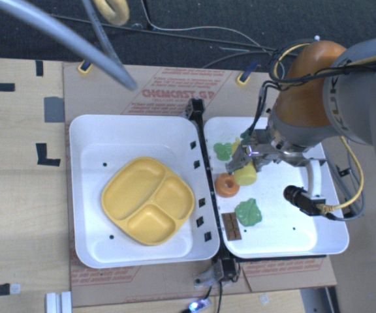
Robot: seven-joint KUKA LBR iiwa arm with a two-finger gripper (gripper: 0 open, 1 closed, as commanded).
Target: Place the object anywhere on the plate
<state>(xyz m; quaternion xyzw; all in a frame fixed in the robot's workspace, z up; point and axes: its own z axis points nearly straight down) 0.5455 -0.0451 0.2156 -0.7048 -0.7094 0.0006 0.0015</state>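
Note:
A yellow plate (148, 200) with three compartments lies in the left bin (87, 175). In the right bin (305, 237) my gripper (245, 156) hangs low near the left wall. A small yellow piece (245, 174) lies right under its tip, partly covered by it. An orange ring (226, 186) sits just left of that piece. A light green piece (222, 150) lies behind the ring. A darker green piece (248, 212) and a brown block (231, 226) lie nearer the front.
The divider (203, 175) between the two bins runs just left of the gripper. A black cable fitting (302, 199) juts from the arm over the right bin. A grey bar (57, 28) crosses the top left.

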